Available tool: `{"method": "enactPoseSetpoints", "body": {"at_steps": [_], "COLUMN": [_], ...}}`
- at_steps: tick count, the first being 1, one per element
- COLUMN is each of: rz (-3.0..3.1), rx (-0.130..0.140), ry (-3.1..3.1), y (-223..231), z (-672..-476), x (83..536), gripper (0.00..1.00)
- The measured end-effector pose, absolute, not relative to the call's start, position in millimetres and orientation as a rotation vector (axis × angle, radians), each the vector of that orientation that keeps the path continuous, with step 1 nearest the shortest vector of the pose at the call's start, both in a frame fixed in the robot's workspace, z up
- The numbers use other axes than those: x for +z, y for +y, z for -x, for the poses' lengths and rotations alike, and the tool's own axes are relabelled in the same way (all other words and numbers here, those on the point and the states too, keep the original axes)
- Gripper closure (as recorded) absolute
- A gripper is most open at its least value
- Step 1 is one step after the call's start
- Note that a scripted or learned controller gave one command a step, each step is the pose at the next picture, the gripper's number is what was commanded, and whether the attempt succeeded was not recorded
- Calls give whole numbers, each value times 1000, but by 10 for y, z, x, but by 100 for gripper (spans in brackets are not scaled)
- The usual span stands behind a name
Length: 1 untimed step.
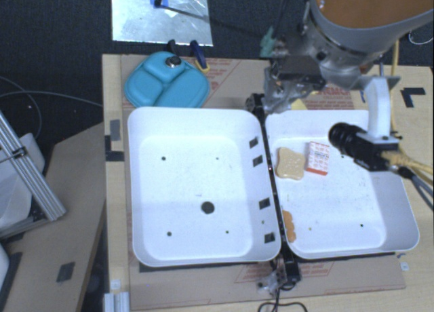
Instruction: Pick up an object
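In the right bin (352, 236) a tan, bread-like slice (290, 163) lies near the left wall, with a small red-and-white box (318, 158) just to its right. A small orange piece (289, 224) rests lower down against the dividing wall. A small dark round object (207, 207) sits in the left bin (156, 168). The gripper (283, 92) hangs over the far left corner of the right bin, above and behind the slice, under the grey and orange arm. Nothing shows in its grasp.
A black cylinder on a white bracket (352, 142) juts from the arm over the right bin, beside the box. A blue moulded tray (167, 81) lies behind the left bin. A shiny metal sheet (161, 2) lies further back. Cables trail at the right.
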<state>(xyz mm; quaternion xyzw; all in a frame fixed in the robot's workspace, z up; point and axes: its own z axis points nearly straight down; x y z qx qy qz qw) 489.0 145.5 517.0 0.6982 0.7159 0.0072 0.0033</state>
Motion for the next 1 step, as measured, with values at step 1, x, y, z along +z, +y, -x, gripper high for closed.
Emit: {"method": "enactPoseSetpoints", "body": {"at_steps": [1], "rz": [-2182], "rx": [27], "ry": [2249], "y": [1453], "z": [-4896], "x": [5279], "gripper": [100]}}
